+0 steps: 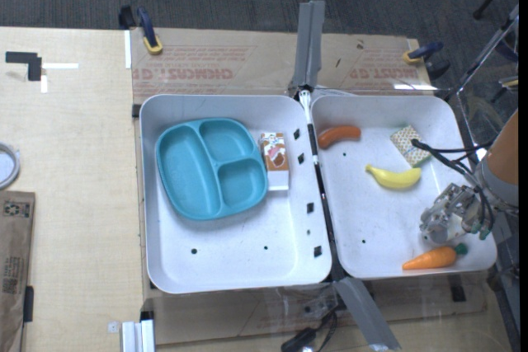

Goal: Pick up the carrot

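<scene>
The carrot [431, 259], orange with a small green top at its right end, lies near the front right corner of the right bin [363, 255]. My gripper [443, 216] hangs just above and slightly behind it, at the bin's right side. The arm comes in from the right edge of the view. Nothing shows between the gripper and the carrot that would tell me they touch.
In the right bin also lie a yellow banana [394, 177], an orange-red sausage [339, 135] and a small patterned block [407, 143]. The left bin [231, 260] holds a blue divided plate [213, 167] and a small box [274, 152].
</scene>
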`<state>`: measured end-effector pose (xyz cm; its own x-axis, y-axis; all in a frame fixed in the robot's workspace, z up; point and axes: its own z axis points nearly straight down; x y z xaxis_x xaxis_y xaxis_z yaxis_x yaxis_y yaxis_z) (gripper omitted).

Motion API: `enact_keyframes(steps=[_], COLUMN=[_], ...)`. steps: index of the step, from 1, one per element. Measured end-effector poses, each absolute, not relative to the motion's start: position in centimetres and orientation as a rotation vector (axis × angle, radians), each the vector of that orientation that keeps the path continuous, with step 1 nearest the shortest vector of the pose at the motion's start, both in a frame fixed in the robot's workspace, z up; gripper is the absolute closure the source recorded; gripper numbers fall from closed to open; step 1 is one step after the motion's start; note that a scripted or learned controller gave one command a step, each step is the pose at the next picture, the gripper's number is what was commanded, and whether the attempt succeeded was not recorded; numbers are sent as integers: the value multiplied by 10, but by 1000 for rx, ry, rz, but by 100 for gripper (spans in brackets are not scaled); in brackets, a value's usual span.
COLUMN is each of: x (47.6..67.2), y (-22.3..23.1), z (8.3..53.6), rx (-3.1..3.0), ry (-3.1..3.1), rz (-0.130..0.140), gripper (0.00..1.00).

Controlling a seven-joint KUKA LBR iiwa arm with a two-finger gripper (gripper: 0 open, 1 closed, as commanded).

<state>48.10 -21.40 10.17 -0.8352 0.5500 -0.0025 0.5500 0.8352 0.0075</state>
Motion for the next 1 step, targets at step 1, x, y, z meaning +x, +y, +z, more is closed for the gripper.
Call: enact_keyframes(steps=[1], x=[480], y=[-216], z=[102], rx=[903], ry=[3004], rz=[7], gripper=[0])
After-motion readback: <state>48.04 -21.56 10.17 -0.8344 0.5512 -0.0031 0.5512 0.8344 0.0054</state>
